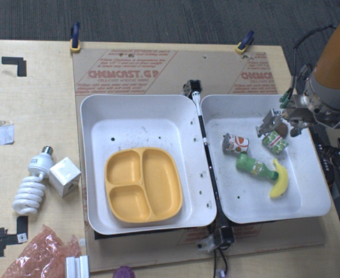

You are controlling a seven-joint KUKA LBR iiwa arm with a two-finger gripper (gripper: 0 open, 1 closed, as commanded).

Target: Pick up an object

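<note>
The right bin (309, 207) holds a small red and white can (235, 144), a green bottle (255, 168) lying on its side, a yellow banana (280, 180) and a crumpled green packet (276, 143). My gripper (271, 124) reaches in from the right and hangs over the bin's upper right part, just above the green packet. Whether it touches the packet is unclear. The can lies to its lower left, while the bottle and banana lie below it.
A yellow divided plate (142, 184) lies in the left bin (94, 120). On the bench to the left are a spiral light bulb (32, 183), a white cube (65, 176) and a red mesh bag (37, 253). Cables run along the right edge.
</note>
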